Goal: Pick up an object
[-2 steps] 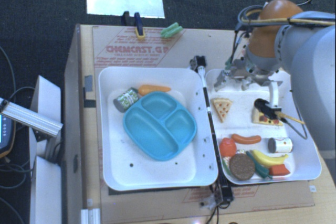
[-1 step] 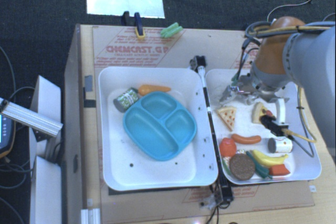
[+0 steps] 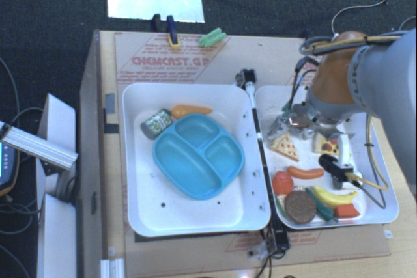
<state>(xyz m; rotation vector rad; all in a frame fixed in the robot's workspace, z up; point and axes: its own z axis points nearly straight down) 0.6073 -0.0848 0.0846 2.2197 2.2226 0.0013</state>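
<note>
My gripper (image 3: pixel 292 123) hangs low over the back left part of the right bin (image 3: pixel 376 210). Just below it lies a pizza slice (image 3: pixel 285 147), close to the gripper's tip; whether they touch I cannot tell. Further forward lie a sausage (image 3: pixel 305 172), a red tomato (image 3: pixel 281 183), a brown round patty (image 3: pixel 300 206), a banana (image 3: pixel 335 197) and an orange piece (image 3: pixel 348 211). A yellow wedge with red spots (image 3: pixel 325 145) lies right of the pizza slice, partly under the arm.
The left bin (image 3: pixel 144 205) holds a blue divided plate (image 3: pixel 197 155), an orange carrot (image 3: pixel 191 111) and a small green can (image 3: pixel 156 123). A black-and-white bar (image 3: pixel 255 124) runs along the seam between the bins. The grey arm (image 3: pixel 384 94) covers the right bin's back right.
</note>
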